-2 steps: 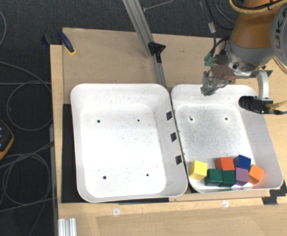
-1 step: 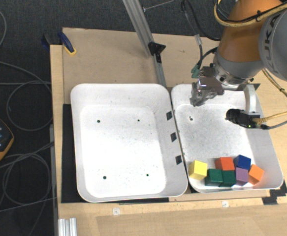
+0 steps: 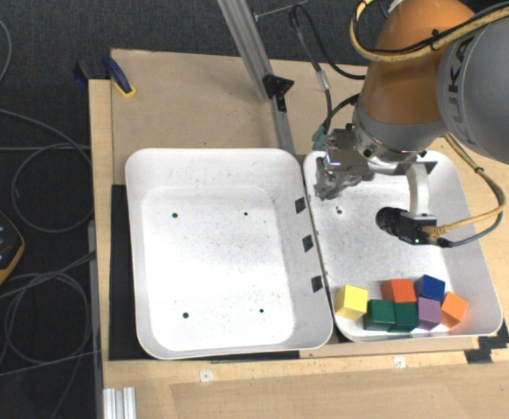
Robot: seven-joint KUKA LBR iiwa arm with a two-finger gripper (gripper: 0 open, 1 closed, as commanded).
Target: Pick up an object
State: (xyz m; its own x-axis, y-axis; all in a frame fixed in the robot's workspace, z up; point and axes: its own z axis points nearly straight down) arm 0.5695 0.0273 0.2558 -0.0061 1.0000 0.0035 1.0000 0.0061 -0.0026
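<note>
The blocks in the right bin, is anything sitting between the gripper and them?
Nothing visible does. The gripper hangs over the far left part of the right bin, and the blocks are clustered along its near edge. Between them lies bare bin floor; the black fitting on the arm sits off to the right.

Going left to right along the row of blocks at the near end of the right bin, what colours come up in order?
Yellow block → green blocks → purple block → orange block. The red-orange and blue blocks sit behind this row and overlap it, so I leave them out.
</note>
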